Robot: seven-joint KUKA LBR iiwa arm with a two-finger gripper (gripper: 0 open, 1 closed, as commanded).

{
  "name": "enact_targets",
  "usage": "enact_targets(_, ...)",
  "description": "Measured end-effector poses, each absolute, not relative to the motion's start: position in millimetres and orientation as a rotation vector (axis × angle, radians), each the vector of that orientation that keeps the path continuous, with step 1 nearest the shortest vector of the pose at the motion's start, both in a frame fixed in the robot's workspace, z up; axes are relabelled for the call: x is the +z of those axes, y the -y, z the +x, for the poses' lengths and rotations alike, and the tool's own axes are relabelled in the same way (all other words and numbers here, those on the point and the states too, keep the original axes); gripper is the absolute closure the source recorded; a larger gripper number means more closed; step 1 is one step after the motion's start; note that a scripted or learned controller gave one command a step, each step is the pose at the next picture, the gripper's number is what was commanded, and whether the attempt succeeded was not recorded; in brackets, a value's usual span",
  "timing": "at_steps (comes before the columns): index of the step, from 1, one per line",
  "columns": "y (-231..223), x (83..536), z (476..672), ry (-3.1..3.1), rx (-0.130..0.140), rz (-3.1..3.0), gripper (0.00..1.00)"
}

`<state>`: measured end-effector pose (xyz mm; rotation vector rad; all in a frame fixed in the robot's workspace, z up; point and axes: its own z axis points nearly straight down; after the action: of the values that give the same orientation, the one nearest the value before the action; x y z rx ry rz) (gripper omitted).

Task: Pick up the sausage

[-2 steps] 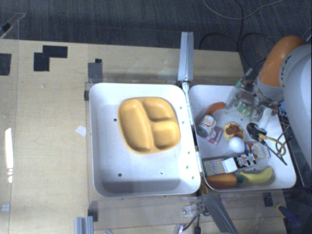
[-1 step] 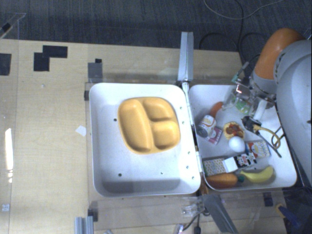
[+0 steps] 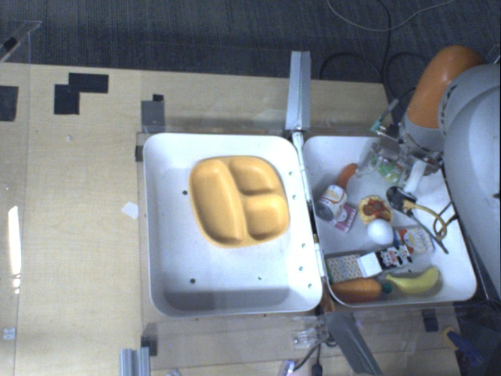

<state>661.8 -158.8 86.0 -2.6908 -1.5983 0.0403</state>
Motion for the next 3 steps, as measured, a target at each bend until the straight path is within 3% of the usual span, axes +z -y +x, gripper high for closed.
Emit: enact_targets(3,161.8,85.7,662.6,1.556,0.038,-2.710,0.00)
